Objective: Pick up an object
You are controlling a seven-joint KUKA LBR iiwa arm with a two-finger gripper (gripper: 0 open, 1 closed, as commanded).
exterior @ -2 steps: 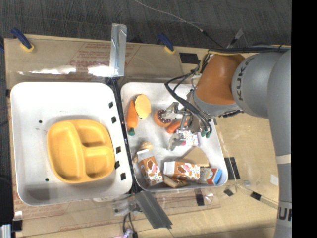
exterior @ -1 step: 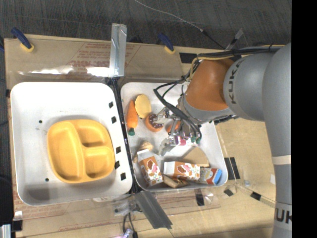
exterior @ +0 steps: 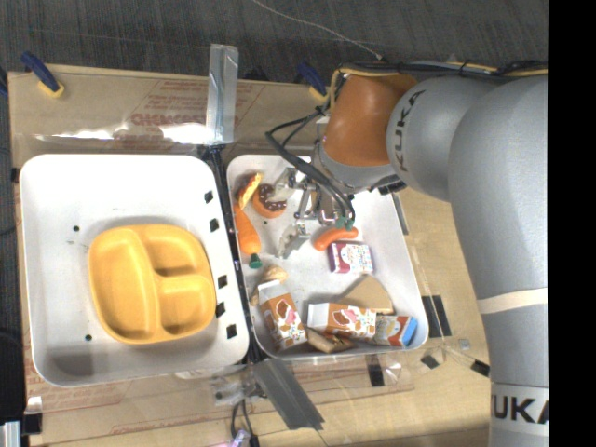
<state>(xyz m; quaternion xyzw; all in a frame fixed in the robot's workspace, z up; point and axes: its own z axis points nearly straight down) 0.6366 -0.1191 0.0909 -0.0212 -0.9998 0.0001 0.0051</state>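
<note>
Two white bins, gripper (exterior: 307,222) low in right bin (exterior: 400,259), beside orange sausage (exterior: 333,238), finger state unclear, yellow tray (exterior: 149,282) left.

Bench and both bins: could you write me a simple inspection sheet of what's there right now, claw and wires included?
Surface: bench under brown board, bearing a left bin and a right bin side by side.
Job's things: the right bin holds a carrot, a donut, a sausage, a purple carton, two brown cartons and a wedge.
Clutter: yellow tray in the left bin.
Claw: claw low in the right bin, between carrot and sausage; no item seen between its fingers.
Cables: black cables at the wrist; a thin wire on the floor.
Surroundings: dark carpet; blue clamps on the bench edge.
</note>
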